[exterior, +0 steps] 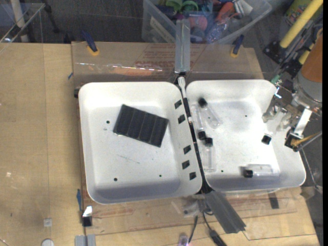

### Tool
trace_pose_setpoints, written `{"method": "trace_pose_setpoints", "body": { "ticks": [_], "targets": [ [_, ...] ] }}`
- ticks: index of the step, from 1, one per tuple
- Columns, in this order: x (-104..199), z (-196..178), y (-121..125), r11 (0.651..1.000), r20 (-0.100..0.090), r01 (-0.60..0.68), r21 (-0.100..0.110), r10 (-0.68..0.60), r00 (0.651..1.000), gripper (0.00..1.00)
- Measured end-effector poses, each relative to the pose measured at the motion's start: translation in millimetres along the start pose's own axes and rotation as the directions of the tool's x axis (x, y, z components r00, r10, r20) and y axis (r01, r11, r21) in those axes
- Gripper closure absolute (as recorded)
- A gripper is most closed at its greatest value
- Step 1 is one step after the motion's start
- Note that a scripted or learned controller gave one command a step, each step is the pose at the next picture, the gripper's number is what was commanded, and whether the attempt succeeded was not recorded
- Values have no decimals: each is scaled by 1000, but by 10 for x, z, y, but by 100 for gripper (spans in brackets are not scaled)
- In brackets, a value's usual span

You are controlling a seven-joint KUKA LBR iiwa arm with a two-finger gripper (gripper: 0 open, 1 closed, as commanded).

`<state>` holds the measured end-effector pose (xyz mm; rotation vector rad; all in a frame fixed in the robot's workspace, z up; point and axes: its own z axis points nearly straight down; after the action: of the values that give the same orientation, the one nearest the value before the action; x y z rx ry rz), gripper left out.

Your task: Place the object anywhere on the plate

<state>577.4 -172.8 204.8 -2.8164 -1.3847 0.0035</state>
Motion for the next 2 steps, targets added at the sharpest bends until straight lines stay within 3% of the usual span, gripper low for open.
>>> {"method": "trace_pose_setpoints", "body": {
  "ticks": [1, 2],
  "targets": [
    [296, 364, 345, 999, 0, 45, -2, -45, 999, 100],
    [259, 1152, -329, 998, -6, -58, -8, 58, 998, 100]
  ]
}}
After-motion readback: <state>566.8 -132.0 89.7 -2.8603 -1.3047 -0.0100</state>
